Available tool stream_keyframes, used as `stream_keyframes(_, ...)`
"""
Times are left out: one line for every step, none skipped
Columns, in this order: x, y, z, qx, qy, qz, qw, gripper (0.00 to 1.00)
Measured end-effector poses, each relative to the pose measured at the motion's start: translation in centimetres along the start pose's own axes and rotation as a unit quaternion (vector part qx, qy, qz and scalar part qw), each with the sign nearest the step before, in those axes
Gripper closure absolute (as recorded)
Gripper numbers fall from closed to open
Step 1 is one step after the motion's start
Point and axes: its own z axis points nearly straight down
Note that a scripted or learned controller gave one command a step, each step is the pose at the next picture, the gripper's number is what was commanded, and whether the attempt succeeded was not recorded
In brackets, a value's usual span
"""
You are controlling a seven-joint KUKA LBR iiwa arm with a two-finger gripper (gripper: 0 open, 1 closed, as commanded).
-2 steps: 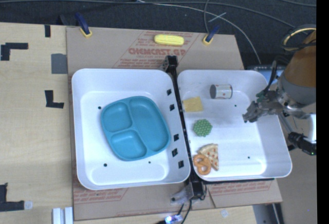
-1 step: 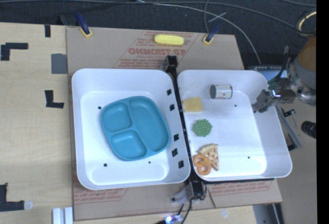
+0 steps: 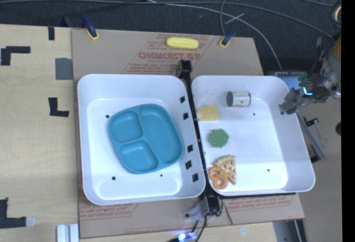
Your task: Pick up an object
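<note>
Left bin [image 3: 94,141]: holds a blue divided plate [image 3: 145,138] lying flat, near centre. The plate is wide and shallow; a two-finger pinch would likely have to take its rim, and a descent onto the flat face would probably close on nothing.

Divider [image 3: 191,124]: the two bins meet here. The yellow block [image 3: 208,112] sits just beside this wall, so a finger coming down on that side could strike the bin edge.

Right bin [image 3: 277,141]: holds the candidate objects, all in its left half: yellow block, green bumpy ball [image 3: 218,137], pretzel-shaped pieces [image 3: 223,171] and a small metal can [image 3: 238,99] on its side.

Ball risk: a round form may roll out from under closing fingers.

Can risk: lying down, it may roll if touched off-centre.

Pretzel risk: low and flat at the near-left corner; a shallow descent may miss it.

Gripper [image 3: 294,101]: at the right bin's right rim, well apart from every object. Finger state: cannot tell; the view is too blurred there.

Travel risk: a low traverse from this position could clip the rim.
</note>
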Motion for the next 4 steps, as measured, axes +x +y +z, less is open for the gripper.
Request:
stream_keyframes(6.0, -0.3, 1.1, 0.003, 0.001, -0.002, 1.0, 1.0)
stream_keyframes(10.6, 0.9, 2.2, 0.003, 0.001, -0.001, 1.0, 1.0)
stream_keyframes(15.6, 0.6, 2.2, 0.002, 0.001, -0.002, 1.0, 1.0)
stream_keyframes(21.0, 1.5, 2.1, 0.003, 0.001, -0.003, 1.0, 1.0)
